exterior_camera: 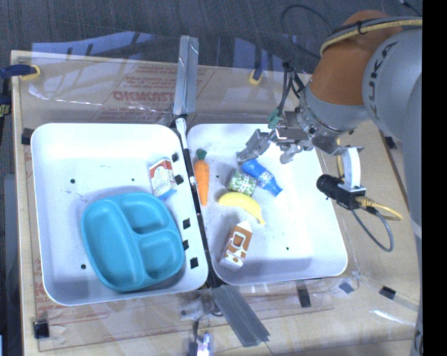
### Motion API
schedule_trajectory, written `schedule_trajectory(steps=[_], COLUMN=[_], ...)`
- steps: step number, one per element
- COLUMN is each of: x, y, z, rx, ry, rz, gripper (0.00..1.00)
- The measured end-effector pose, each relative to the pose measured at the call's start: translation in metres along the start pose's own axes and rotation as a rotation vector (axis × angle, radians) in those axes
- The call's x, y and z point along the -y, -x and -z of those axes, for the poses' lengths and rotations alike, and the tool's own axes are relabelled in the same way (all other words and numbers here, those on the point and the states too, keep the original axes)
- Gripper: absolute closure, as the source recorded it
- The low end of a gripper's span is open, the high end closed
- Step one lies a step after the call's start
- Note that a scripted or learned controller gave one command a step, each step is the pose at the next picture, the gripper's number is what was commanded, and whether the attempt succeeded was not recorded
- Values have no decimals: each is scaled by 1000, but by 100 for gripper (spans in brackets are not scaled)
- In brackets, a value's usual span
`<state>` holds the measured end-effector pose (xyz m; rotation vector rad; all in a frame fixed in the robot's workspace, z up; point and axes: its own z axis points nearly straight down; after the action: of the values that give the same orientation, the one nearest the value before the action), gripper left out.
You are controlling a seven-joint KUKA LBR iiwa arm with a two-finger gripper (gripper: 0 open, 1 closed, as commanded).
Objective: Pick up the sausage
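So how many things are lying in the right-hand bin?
5: a carrot by the left wall, a banana mid-bin, a green can and blue bottle above it, a carton near the front. The arm may hide more.

Which item was the sausage could not be told for certain. The closest in shape was a long orange piece (201,180) with a green tip. It lay flat and lengthwise against the left wall of the right bin (321,252), its green end pointing away from the camera.
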<state>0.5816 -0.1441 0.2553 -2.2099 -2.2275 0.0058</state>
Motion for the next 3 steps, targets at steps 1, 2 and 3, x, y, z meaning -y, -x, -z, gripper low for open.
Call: schedule_trajectory(steps=[1,2,3], x=[30,-6,-30], y=[-38,-28,-19], z=[-118,-133,-138], rx=[8,8,-22], ry=[18,2,-46], rz=[163,194,225], gripper=[0,0,0])
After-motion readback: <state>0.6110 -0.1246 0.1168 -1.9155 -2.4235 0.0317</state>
